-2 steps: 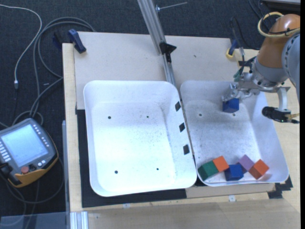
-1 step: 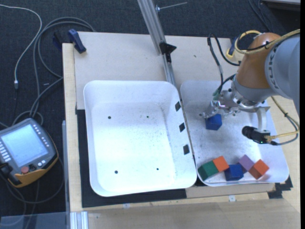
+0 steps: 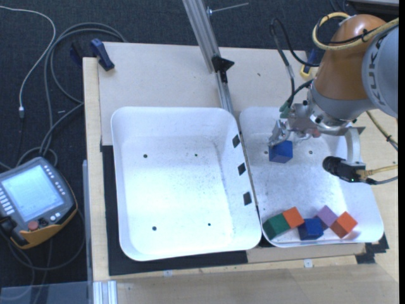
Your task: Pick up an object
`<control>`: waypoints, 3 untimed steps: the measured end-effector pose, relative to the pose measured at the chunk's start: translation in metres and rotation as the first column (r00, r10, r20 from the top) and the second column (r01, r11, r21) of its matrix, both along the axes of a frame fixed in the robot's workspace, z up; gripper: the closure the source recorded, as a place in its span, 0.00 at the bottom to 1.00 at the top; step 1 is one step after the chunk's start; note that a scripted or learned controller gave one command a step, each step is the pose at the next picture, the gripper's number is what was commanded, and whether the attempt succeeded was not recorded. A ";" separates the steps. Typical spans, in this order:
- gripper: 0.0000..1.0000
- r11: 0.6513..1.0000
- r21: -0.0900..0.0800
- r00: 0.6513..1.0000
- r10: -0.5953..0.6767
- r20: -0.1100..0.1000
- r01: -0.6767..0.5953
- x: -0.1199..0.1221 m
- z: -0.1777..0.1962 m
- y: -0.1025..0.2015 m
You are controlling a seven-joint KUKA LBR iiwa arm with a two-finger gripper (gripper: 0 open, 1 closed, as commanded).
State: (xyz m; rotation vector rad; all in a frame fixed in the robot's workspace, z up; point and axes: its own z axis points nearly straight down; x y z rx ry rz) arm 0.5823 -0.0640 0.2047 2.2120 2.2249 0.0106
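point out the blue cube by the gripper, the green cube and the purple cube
blue cube (image 3: 281, 152), camera view, on its front face
green cube (image 3: 274, 225), camera view, on its top face
purple cube (image 3: 327, 215), camera view, on its top face

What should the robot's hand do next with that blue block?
Probably lift straight up a little. The hand sits right over the blue block in the right bin, apart from the other blocks near its front edge. A small lift would show whether the block comes along.
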 end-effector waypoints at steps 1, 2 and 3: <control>1.00 1.000 0.002 1.000 0.004 -0.006 -0.004 0.006 0.008 0.094; 1.00 1.000 -0.004 1.000 -0.010 0.001 0.010 -0.025 0.096 0.034; 1.00 1.000 0.000 1.000 -0.001 -0.019 0.001 -0.011 -0.010 0.089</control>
